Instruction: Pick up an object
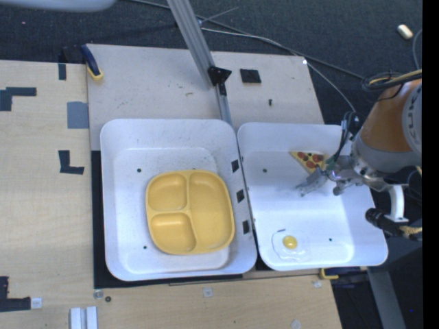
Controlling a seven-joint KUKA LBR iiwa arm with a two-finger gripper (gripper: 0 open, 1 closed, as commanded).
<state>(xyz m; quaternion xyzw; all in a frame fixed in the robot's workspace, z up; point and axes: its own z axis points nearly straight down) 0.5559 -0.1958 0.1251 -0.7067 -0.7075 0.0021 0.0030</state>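
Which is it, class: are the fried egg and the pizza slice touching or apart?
Apart. The camera view shows the fried egg and pizza slice separated by bare white bin floor.

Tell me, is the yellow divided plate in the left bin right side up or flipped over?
Right side up. The yellow divided plate lies flat in the left bin with its three hollow compartments and raised dividers facing the camera.

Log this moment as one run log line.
gripper low in right white bin | beside pizza slice toy | nothing gripped | fried egg toy untouched
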